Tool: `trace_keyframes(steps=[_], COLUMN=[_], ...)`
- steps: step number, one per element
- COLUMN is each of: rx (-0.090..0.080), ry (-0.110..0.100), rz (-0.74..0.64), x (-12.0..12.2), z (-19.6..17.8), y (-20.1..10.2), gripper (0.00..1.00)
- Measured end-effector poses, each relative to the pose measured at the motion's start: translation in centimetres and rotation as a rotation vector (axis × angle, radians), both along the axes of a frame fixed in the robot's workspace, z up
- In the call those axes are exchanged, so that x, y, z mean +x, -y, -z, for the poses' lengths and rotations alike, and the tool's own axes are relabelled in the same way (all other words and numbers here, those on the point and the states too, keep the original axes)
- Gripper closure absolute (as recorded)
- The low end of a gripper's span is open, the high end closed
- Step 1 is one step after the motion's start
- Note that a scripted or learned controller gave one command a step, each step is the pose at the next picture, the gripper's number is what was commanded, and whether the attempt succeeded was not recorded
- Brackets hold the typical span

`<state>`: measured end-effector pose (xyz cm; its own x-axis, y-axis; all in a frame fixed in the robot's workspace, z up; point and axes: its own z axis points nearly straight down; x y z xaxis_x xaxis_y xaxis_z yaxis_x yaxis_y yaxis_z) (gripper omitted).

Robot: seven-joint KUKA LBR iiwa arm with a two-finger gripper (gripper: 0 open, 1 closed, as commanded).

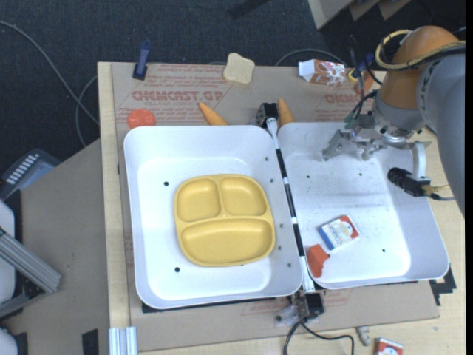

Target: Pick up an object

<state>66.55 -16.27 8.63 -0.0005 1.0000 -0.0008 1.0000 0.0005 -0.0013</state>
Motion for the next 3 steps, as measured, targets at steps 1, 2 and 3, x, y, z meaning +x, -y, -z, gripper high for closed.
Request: trace_keyframes(steps=[1,2,3], rx=[0.002,0.001,0.000], ry=[0.004,0.000,-0.001], rz=[-0.002,0.001,0.003], x=[-3.6,-6.4,-15.5], z=[-10.0,0.2,0.2], y=[-7.3,-7.1,-2.2], gripper=[0.00,0.00,0.00])
